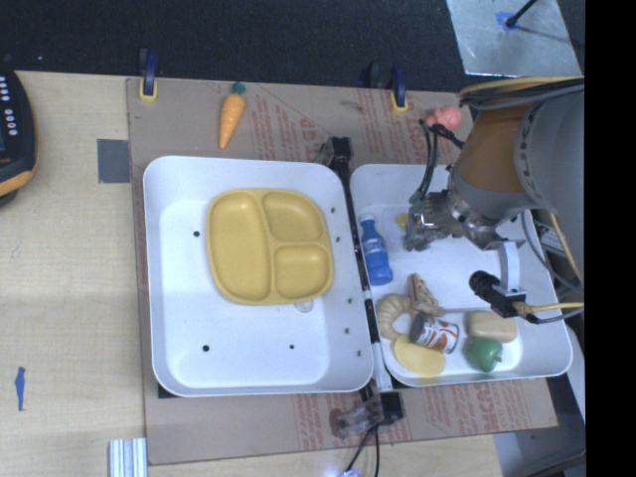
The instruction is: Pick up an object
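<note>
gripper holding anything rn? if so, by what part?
Cannot be told. The gripper sits low in the right bin beside the blue bottle, and its tips are too small to read.

From my station, the arm (pixel 517 157) overhangs the far right corner of the right bin (pixel 449 376), hiding the bin floor and rim beneath it. The gripper (pixel 422 222) is a dark tangle; I cannot make out its fingers. Near the bin's front edge, the small can (pixel 437 334) carries a label too small to read. Left of the bins, a dark device (pixel 15 132) on the worktop (pixel 70 296) is cut by the frame edge.
</note>
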